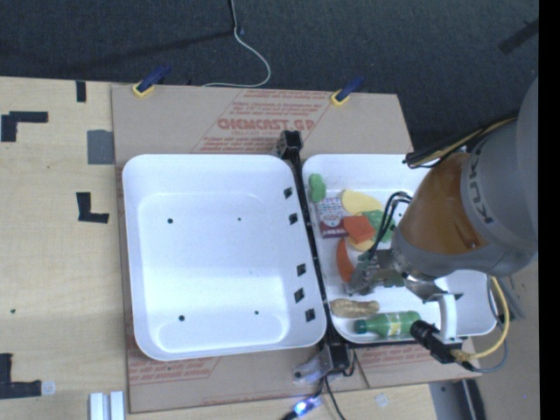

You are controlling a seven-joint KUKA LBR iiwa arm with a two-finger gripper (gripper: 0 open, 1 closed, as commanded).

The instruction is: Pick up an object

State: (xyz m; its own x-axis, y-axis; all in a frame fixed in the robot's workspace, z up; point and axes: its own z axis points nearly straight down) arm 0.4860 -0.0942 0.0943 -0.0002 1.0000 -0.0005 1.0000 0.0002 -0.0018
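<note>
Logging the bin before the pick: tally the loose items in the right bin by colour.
Green: 2, a small piece and a bottle
Yellow: 1
Red/orange: 2
Tan: 1
White and red packet: 1
Total: 7 visible; the arm may hide more.

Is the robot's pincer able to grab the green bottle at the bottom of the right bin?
Probably yes. The green bottle lies flat near the right bin's front wall, uncovered, and the pincer hovers just above it. The nearby wall could crowd the grasp.
</note>
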